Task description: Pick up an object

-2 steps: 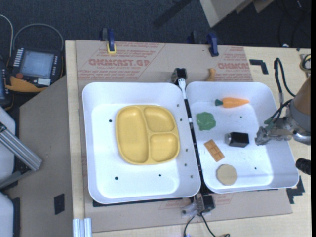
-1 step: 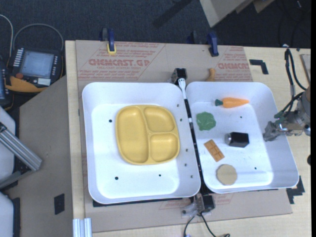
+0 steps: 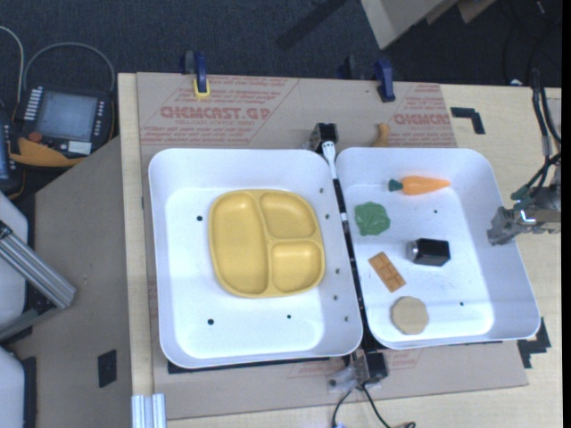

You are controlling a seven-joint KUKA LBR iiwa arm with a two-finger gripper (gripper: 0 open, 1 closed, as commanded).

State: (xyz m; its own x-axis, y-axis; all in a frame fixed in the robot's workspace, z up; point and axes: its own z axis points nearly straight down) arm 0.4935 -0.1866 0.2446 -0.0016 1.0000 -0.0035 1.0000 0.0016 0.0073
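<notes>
Camera view: the worktop [image 3: 134, 239] carries two shallow white bins side by side. The left bin [image 3: 178, 319] holds a yellow divided plate [image 3: 265, 242] with three compartments, lying flat near the bin's middle.

The right bin [image 3: 500, 301] holds the loose things that are candidates for the pick:
- A toy carrot [image 3: 421, 185] lies on its side at the bin's 12 o'clock.
- A green lumpy piece [image 3: 372, 218], perhaps toy broccoli, sits at 10 o'clock near the wall between the bins.
- A small black block [image 3: 430, 252] sits near the centre.
- A flat brown wafer [image 3: 386, 271] lies at 8 o'clock.
- A round tan disc [image 3: 409, 315] lies at 6 o'clock.

All five lie apart from one another. A pale grey link [image 3: 419, 7], probably part of the arm, shows at 1 o'clock beyond the worktop. I cannot tell how the fingers stand.

In my judgement the step in hand is the approach, with nothing yet grasped. The black block looks the safest choice: it stands proud of the floor, has parallel sides and has free space all round. The descent should be straight down over its centre, fingers spread wider than its short side and lined up across it. The wafer and disc look too flat to pinch easily, and the green piece sits close to the wall.
</notes>
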